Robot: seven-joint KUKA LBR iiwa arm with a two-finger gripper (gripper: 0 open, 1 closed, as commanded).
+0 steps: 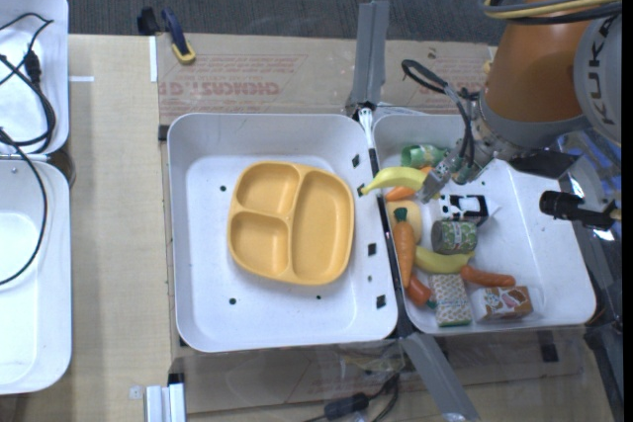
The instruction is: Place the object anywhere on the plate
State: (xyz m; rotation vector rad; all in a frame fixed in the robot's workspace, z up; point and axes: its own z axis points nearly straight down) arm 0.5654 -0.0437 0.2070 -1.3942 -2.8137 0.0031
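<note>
A yellow three-compartment plate (293, 221) lies in the middle of the left bin (198, 311) with nothing on it. The right bin (554, 262) holds several toy foods. A yellow banana (392, 179) lies at that bin's upper left, against the divider between the bins. My gripper (445, 177) hangs low over the right bin, just right of the banana's end, below the orange wrist band (534, 64). Whether it touches the banana is unclear.
Near the gripper lie a green item (423, 154), an orange carrot (405, 247), a dark can (454, 236), a second banana (442, 261), another orange piece (487, 277) and two small boxes (451, 299). A grey metal post (369, 54) stands behind the bins.
</note>
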